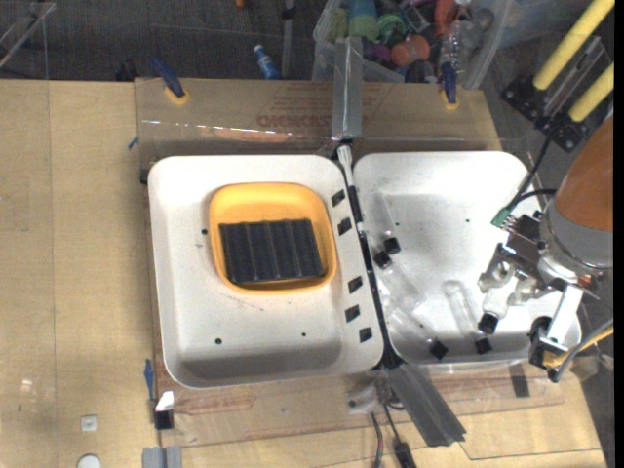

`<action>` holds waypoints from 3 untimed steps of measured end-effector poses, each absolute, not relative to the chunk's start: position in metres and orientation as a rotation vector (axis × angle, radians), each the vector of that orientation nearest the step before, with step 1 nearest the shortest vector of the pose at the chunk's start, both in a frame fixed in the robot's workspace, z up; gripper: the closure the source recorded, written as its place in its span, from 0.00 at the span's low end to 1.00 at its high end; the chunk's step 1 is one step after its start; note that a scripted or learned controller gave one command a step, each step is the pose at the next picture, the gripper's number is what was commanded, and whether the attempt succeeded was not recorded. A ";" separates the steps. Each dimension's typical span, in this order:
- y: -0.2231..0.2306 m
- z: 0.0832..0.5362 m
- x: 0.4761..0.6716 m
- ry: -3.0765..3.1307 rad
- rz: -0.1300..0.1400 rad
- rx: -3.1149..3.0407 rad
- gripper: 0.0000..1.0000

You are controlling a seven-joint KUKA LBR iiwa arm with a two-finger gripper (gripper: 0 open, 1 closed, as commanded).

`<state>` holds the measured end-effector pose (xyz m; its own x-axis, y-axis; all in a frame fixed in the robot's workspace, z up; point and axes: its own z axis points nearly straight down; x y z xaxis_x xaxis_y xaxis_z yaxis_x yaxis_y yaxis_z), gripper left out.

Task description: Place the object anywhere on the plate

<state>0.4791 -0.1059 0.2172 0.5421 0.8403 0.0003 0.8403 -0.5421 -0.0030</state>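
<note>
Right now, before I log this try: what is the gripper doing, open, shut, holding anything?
Gripper: cannot be told; it hangs over the right bin, and no object can be made out in it.

Two white bins, one yellow plate, one dark ridged block.

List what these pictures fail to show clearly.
- Gripper, camera view: its fingers sit among pale metal parts over the white right bin; too small and cluttered to tell open from shut, or whether anything is held.
- Clear object in the right bin: transparent, so its shape is hard to read.
- Arm: cut off by the picture's right edge.
- Plate in the left bin: the dark ribbed item on it hides much of its floor.
</note>
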 end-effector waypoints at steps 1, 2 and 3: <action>-0.106 0.217 0.479 -1.502 0.002 -2.756 0.00; -0.144 0.190 0.517 -1.896 0.000 -2.506 0.00; -0.173 0.206 0.593 -2.130 0.000 -2.313 0.00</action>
